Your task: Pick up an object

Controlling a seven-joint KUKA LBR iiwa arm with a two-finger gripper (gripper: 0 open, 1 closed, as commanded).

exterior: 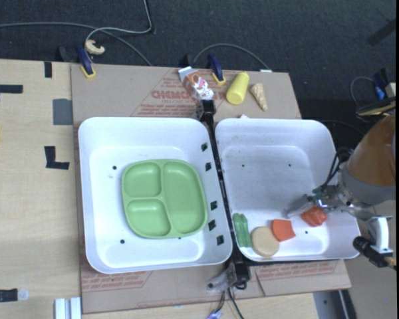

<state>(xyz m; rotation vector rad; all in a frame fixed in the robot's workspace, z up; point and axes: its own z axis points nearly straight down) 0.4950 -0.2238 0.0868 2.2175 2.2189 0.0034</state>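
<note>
Left white bin [100, 178]: glossy green three-compartment plate [164, 198], rounded corners, lying flat. Behind bins, on cardboard: yellow cylinder [237, 88], tan cone [259, 96]. Right bin [272, 138], near front wall: slim green pod [241, 230], tan disc [265, 240], orange block [283, 229], all close together. You see gripper [310, 209] low at right, metal fingers clamped on small red piece [314, 216], just right of orange block.

This is a robotics lab test station. Two white bins [146, 128] sit side by side on a cardboard-covered bench [120, 88], the sheet held by blue clamps [86, 64] behind the bins, with loose cables [143, 8] trailing across dark floor beyond them.
</note>
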